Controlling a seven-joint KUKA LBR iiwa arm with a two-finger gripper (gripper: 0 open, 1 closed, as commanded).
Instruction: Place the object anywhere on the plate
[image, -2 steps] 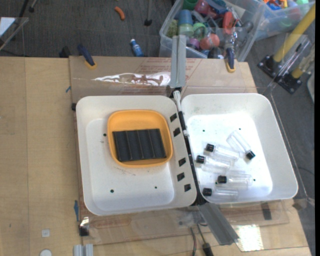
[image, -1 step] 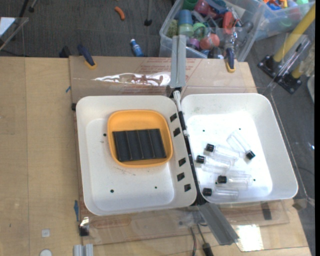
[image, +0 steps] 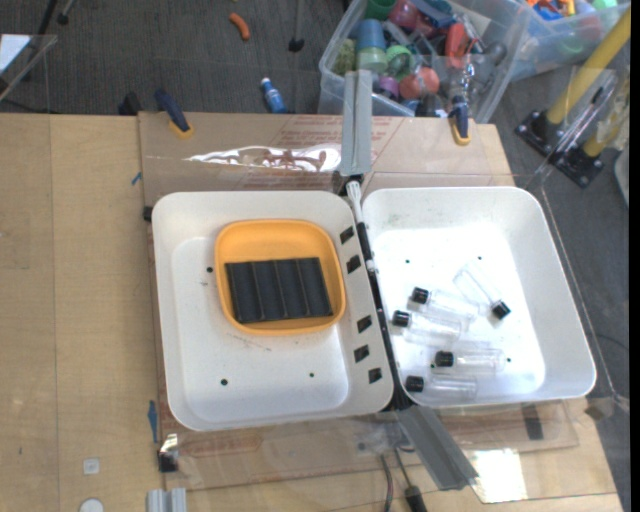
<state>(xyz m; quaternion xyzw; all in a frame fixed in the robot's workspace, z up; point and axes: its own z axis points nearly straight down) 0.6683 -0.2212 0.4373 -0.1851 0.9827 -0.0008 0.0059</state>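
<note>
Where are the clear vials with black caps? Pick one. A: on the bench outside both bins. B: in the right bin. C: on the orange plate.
B: the vials lie loose on the floor of the right bin, while the orange plate sits in the left bin.

Arm out of frame.

Both bins, the left bin (image: 190, 390) and the right bin (image: 540, 240), look like smooth white plastic with a soft sheen, the orange plate (image: 232, 245) a matt plastic under a dark ribbed slab (image: 278, 289), the vials (image: 455, 330) clear and glossy with black caps, the bench (image: 70, 300) pale matt wood.
</note>
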